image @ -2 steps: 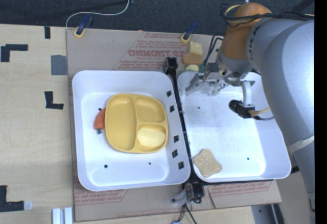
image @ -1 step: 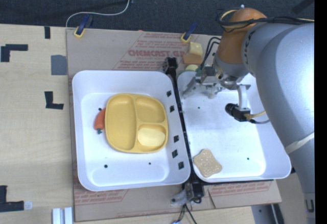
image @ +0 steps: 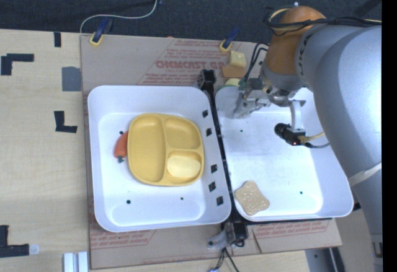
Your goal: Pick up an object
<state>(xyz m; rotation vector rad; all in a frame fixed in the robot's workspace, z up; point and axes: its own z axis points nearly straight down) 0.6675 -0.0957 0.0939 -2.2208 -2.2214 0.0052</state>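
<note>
In the left bin (image: 102, 202) a yellow tray (image: 164, 147) is covering most of an orange thing (image: 120, 145) at its 9 o'clock, likely hampering a grasp. Red cardboard print (image: 186, 65) is showing but unreadable. In the right bin (image: 322, 193), a cracker (image: 251, 197) is lying exposed at 7 o'clock. The gripper (image: 248, 103) is hovering at 11 o'clock, its grip impossible to judge.

Single fixed camera above the bench, looking down at a slant on both white bins: left bin (image: 99, 140), right bin (image: 322, 184). Arm (image: 347, 78) enters from the right.
</note>
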